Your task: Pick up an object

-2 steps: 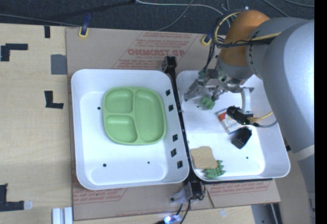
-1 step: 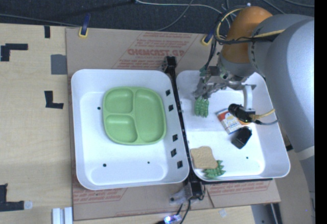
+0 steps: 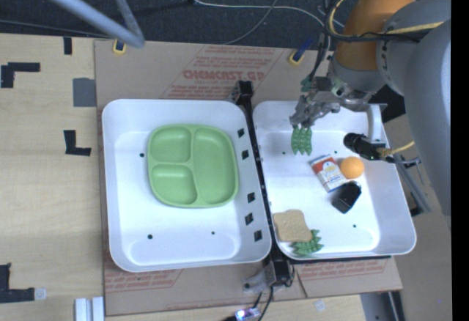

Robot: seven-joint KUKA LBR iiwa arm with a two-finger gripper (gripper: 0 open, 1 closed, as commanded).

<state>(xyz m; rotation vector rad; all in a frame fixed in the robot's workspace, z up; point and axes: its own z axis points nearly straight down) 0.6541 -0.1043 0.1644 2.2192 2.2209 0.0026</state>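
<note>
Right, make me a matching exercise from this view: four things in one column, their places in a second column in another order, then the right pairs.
Things:
1. pale green divided plastic plate
2. small round orange ball
3. square tan slice of toy bread
4. dark green ridged toy

Places:
A. near the front edge of the right white bin
B. just below the gripper, near the right bin's back
C. in the middle of the left white bin
D. on the right side of the right bin, beside a small red and white packet

Pairs: 1-C, 2-D, 3-A, 4-B
</note>
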